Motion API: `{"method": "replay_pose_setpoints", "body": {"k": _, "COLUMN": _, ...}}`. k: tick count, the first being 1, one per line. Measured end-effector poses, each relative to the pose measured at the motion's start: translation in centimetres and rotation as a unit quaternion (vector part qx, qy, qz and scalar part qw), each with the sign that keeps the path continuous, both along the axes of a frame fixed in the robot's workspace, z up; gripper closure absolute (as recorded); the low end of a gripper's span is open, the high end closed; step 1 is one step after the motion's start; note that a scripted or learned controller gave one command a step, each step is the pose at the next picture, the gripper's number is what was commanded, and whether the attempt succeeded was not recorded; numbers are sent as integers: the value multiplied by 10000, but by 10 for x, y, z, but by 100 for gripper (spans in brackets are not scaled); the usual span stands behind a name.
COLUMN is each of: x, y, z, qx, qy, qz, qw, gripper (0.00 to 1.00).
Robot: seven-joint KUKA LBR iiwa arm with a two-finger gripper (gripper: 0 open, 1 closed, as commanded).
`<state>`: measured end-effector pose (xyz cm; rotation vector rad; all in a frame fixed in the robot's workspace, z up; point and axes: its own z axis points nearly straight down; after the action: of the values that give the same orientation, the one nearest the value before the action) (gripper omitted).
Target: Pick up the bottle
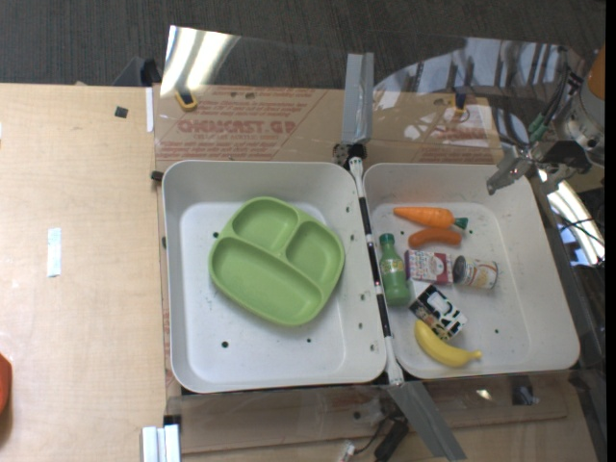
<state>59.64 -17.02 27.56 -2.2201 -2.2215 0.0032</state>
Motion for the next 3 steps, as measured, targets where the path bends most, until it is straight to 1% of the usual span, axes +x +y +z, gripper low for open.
{"method": "replay_pose_setpoints", "body": {"k": 1, "x": -35, "y": 76, "z": -131, "qx": 4, "qy": 7, "qz": 206, "qw": 9998, "gripper": 0}}
{"method": "replay_pose_setpoints", "body": {"k": 2, "x": -26, "y": 71, "z": -185, "qx": -9, "qy": -5, "qz": 167, "qw": 9999, "gripper": 0}}
{"method": "replay_pose_setpoints", "body": {"k": 3, "x": 24, "y": -5, "z": -140, "qx": -3, "qy": -10, "qz": 173, "qw": 9998, "gripper": 0}}
